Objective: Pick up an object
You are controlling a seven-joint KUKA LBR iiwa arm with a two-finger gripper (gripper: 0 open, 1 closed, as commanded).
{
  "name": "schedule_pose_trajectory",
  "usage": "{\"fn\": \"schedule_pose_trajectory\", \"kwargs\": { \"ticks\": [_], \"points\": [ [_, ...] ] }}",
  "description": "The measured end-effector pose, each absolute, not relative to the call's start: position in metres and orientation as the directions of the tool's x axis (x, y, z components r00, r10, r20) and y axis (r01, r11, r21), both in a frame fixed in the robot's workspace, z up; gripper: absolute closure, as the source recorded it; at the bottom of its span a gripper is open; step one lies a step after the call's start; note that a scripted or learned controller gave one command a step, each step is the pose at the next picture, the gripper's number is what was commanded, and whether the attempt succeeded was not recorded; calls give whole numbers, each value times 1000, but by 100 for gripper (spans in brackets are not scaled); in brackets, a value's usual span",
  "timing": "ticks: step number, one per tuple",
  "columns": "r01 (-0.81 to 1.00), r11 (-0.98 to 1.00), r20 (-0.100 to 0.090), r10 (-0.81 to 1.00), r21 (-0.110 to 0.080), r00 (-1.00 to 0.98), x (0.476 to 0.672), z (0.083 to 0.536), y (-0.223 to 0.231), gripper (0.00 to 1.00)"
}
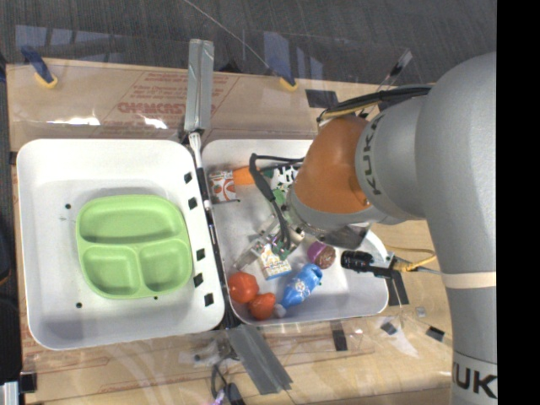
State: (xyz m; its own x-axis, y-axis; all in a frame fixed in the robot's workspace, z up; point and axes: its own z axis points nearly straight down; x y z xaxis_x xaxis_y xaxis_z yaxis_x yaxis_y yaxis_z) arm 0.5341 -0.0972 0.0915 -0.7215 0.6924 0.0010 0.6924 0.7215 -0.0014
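The right bin (364,300) holds a heap of small objects. My gripper (268,248) hangs low over the bin's middle, under the orange wrist band (333,175). Right beneath it lies a small printed card-like packet (274,265). A red-orange round object (243,287) and a second orange piece (261,307) rest at the bin's front left. A blue and white toy (301,287) lies beside them. A purple object (321,254) peeks out beneath the wrist. A red and white can (221,186) and an orange item (243,175) sit at the back left.
The left bin (42,226) holds a green three-compartment tray (133,245). A grey divider bar (199,91) runs between the bins at the back. The arm's big grey body (447,167) covers the right bin's right half. A black and white item (288,174) lies by the wrist.
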Motion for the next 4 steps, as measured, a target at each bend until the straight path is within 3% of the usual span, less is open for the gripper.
{"fn": "schedule_pose_trajectory", "kwargs": {
  "ticks": [1, 2, 3, 4],
  "points": [
    [841, 541, 0, 841, 0, -541, 589, 92, -103, 0],
    [868, 496, 2, 868, -3, -496, 544, 91, -103, 0],
    [895, 446, 2, 895, -4, -446, 517, 91, -108, 0],
    [892, 452, 3, 892, -2, -452, 519, 101, -107, 100]
  ]
}}
